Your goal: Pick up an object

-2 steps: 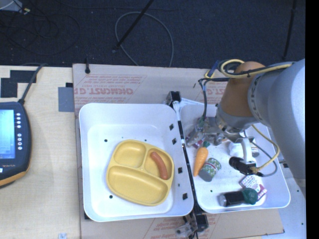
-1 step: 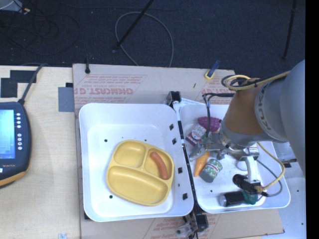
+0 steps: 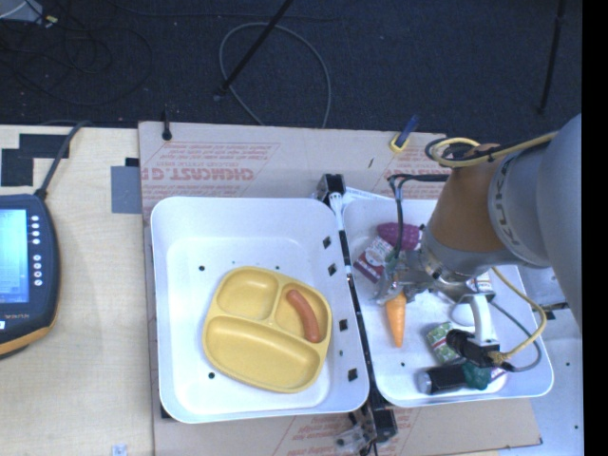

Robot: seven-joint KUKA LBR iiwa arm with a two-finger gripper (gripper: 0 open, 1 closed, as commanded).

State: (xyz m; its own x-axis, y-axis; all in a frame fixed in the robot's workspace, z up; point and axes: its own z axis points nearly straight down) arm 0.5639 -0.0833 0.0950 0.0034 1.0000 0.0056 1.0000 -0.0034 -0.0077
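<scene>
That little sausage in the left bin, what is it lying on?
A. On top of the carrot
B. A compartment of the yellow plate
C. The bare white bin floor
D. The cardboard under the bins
B. The sausage lies in the upper right compartment of the yellow plate, which sits in the left bin; the carrot is in the other bin.

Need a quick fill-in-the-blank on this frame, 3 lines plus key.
1. The yellow divided plate lies in the ____ bin.
2. The sausage lies on the ____.
3. The orange thing just below the gripper in the right bin is a ____.

Missing words: left; plate; carrot
</scene>
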